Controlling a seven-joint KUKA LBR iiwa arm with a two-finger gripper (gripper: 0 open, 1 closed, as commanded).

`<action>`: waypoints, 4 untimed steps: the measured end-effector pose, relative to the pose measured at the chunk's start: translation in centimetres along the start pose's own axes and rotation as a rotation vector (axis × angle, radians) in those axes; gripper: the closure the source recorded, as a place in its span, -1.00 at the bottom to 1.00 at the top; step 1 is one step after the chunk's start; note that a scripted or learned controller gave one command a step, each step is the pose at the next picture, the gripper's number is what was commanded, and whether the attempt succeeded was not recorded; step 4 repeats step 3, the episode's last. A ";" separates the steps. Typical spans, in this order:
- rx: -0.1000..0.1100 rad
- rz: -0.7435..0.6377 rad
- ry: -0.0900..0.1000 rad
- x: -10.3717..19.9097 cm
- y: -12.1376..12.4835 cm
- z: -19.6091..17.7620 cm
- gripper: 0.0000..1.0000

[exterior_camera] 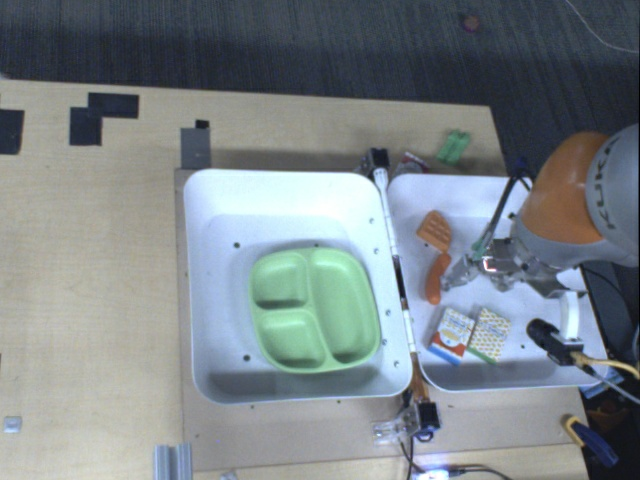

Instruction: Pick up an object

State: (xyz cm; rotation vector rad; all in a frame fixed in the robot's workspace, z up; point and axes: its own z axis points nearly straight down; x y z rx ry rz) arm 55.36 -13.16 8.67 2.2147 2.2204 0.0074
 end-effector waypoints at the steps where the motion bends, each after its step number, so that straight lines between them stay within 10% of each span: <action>1: -0.005 0.002 -0.001 4.9 -6.3 -0.1 -1.00; 2: -0.010 0.002 -0.002 4.9 -6.0 -1.2 1.00; 3: 0.002 -0.003 0.002 10.4 -2.2 -9.9 1.00; 4: 0.002 -0.003 0.002 10.4 -2.2 -9.9 1.00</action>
